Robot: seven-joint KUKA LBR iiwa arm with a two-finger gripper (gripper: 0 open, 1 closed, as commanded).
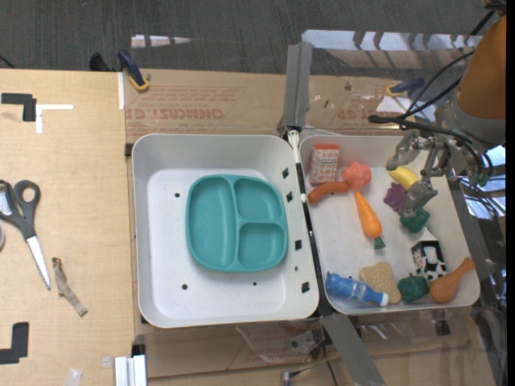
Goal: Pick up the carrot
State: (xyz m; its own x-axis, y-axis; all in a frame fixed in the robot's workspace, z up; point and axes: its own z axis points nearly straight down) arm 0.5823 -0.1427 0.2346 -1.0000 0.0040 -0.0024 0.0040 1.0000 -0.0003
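Nearest the lens, along the 6 o'clock wall of the right bin (475, 240): a blue bottle (354, 289), a tan cracker (380, 277), a green toy (412, 288) and a drumstick (451, 280) in a row.

Further in, near the middle of that bin, the carrot (368, 215), lying flat with its long axis running roughly from 11 to 5 o'clock. Free on both long sides. At its 11 o'clock end, close to a red sausage (328, 190) and a pink-orange piece (356, 174). At 3 o'clock from it, a purple cluster (396, 198) and a dark green piece (414, 221).

Above those two, at 3 o'clock from the carrot, the fingers (418, 195), hanging from the grey wrist. Impossible to tell whether spread or closed, or whether anything sits between them. Not over the carrot.

In the left bin (153, 215), a teal divided plate (237, 222). On the surface (72, 175) at 9 o'clock, scissors (24, 215).

Probably a light, rigid plastic toy: smooth, rounded, tapered, so prone to roll or squirt out of a pinch. Best taken across the short axis at the thick middle, closing along the 8-to-2 line, well clear of both ends.
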